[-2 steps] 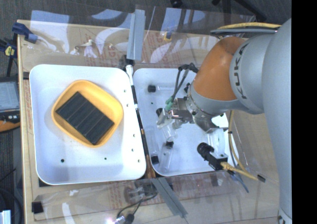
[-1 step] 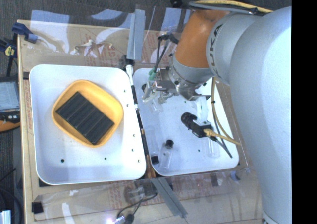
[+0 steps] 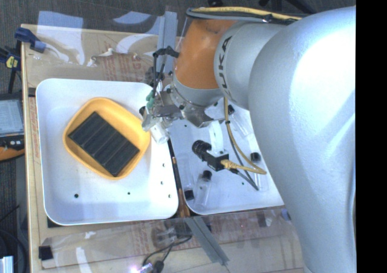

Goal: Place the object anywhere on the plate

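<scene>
Tool at the plate's rim, dark slab on the plate

The arm [image 3: 290,84] reached in over the seam between the two bins, and the tool [image 3: 155,119] hung just beside the right edge of the yellow plate [image 3: 77,122] in the left bin [image 3: 91,205]. Open or closed? That could not be told, as the wrist blocked it, and nothing could be made out in its hold. A dark ridged slab [image 3: 104,140] lay flat in the plate's hollow, set at a slant. If that was the object, the placing looked done, and only the pull-away was left.
</scene>
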Available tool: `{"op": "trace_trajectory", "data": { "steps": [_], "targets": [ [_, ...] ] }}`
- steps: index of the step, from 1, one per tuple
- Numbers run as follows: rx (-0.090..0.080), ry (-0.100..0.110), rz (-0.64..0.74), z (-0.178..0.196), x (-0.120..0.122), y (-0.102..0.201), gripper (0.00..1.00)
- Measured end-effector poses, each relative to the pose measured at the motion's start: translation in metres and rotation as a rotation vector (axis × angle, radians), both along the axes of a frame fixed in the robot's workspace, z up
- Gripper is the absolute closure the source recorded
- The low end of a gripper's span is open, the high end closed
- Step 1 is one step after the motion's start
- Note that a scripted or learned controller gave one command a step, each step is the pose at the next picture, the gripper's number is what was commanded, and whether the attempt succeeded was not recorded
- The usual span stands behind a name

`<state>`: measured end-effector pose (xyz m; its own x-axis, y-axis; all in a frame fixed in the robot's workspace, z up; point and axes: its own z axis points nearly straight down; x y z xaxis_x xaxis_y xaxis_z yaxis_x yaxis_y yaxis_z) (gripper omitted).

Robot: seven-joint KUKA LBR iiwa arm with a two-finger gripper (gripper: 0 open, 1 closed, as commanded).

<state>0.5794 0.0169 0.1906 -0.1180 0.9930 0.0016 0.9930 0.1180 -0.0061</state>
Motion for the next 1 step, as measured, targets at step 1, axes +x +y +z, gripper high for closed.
{"op": "trace_trajectory", "data": {
  "steps": [1],
  "targets": [
    [0.000, 0.000, 0.000, 0.0002, 0.0001, 0.0000, 0.00]
  ]
}}
